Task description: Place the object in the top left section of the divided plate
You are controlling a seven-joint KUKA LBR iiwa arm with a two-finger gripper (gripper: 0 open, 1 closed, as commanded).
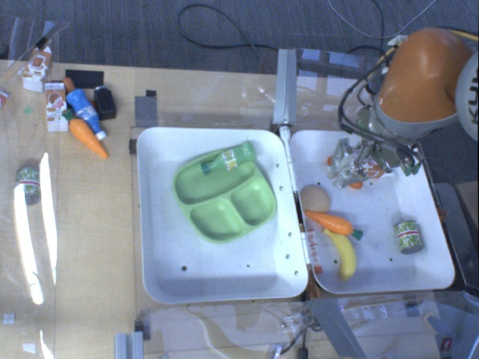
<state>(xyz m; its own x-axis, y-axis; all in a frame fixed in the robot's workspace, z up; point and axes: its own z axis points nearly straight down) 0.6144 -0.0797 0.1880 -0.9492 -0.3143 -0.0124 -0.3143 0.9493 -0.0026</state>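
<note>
Arm entering from 2 o'clock, orange band [419, 73] above wrist, wrist angled down toward 8 o'clock, gripper [358, 164] low and metallic, fingers blurred by clutter, opening not readable, black cables looped beside wrist

Grey arm [468, 88], orange band [423, 77], black cables [359, 103], metallic claw [352, 167]

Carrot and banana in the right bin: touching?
Touching. The camera view shows the carrot lying across the top end of the banana in the right bin, with no gap between them.
</note>
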